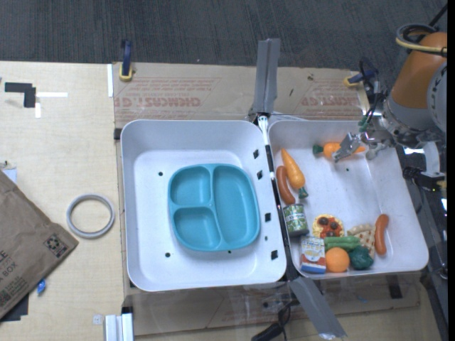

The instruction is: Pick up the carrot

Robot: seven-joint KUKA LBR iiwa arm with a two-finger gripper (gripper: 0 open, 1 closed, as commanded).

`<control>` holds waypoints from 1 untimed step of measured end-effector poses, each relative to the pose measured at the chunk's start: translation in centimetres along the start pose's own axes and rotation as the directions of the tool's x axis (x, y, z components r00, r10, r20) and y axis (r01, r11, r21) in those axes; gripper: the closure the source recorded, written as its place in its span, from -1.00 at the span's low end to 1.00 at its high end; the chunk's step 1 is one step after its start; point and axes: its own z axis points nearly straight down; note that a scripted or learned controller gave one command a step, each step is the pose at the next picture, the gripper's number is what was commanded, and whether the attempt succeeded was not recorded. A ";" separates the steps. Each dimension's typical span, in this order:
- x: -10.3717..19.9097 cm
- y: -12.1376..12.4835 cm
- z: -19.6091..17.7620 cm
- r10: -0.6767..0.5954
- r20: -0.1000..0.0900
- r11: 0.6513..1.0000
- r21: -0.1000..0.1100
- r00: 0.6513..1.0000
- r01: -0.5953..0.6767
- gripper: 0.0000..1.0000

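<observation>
Camera view shows the gripper (350, 148) low over the right bin's (398, 212) far right corner, beside a small orange fruit (330, 148); its grip cannot be told. Along that bin's left wall lies the carrot (293, 169), apart from the gripper.

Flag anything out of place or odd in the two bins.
Nothing looks spilled or broken. The toy food is crowded into the right bin, the carrot lying against its left wall beside a sausage. The claw is at the far end, by a small orange piece, away from the carrot.
</observation>
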 end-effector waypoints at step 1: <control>3.8 0.3 -9.0 -0.060 0.017 0.998 -0.015 0.998 0.061 -1.00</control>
